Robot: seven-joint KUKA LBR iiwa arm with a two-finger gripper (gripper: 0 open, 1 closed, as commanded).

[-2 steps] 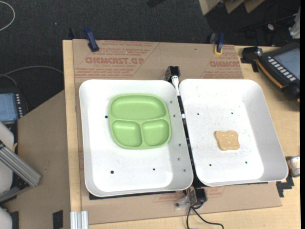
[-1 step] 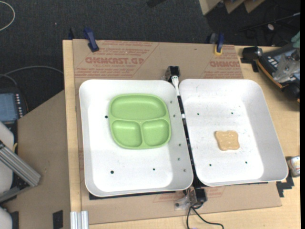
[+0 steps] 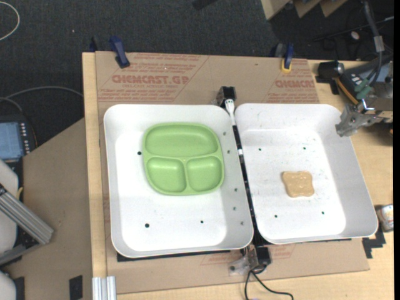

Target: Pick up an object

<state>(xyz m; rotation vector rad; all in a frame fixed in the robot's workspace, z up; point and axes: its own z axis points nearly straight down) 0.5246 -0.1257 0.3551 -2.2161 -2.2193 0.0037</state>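
A small tan, toast-like piece [image 3: 297,184] lies flat in the right white bin [image 3: 325,120], a little right of its middle. A light green divided plate [image 3: 184,158] with three compartments rests in the upper half of the left white bin [image 3: 125,186]. My gripper [image 3: 349,124] hangs at the far right, over the upper right rim of the right bin, well above and to the right of the tan piece. Nothing shows in its grasp.
The bins sit side by side on a cardboard sheet [image 3: 162,74] held by clamps [image 3: 119,52] at the back. A black bracket [image 3: 226,96] stands between the bins at the back. Cables and hardware [image 3: 365,80] crowd the upper right.
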